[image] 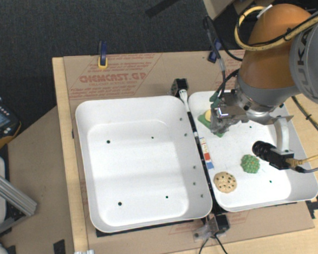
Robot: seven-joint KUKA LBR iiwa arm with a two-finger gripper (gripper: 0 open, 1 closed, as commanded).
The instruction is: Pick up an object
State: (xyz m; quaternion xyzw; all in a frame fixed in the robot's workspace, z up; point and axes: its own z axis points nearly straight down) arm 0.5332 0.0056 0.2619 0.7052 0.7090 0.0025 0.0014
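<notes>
End effector (220,126) of mine sits low over the green-yellow object (206,117) at the right bin's (261,197) upper-left corner, finger state I cannot tell; that bin wall beside it risks deflecting my grasp, I judge.

Two white bins: one left bin (134,163), well apart from the jaws, and one right bin (251,196) under them. One cookie (225,182) and one green broccoli piece (250,163) lie below the jaws. One yellow-green item (206,117) sits just beside the jaws. One gripper (221,122).
</notes>
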